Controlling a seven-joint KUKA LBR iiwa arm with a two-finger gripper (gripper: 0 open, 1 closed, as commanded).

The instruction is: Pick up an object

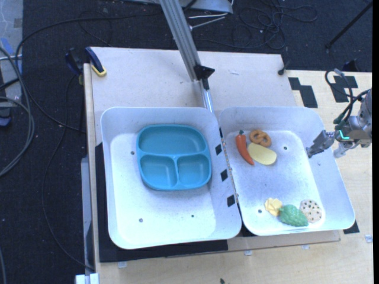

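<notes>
A: Where, then, the nearest pickable thing?

B: In the right-hand shallow white bin [331,176], toward its back: a pale yellow oval toy food piece [264,155], touching a slim orange carrot-shaped toy [244,149] on its left and a small brown pretzel-shaped toy [260,137] just behind.

A: And from the jaws?

B: Off to the left across bare bin floor. Gripper [317,144] at the bin's right rim, at about the same depth as the yellow piece. Long axis of that piece roughly left to right; carrot lengthwise front to back.

A: Jaws themselves?

B: Dark fingers [323,141] splayed a little apart, by the look of it, holding and touching nothing.

A: Anything else to choose from?

B: Near the front rim: a green leafy toy [293,216], a small yellow lump [273,206] beside it, a speckled round cookie [310,210] to its right. In the left bin [118,218], a blue compartment tray [174,157] on the counter's far side from the arm.
</notes>
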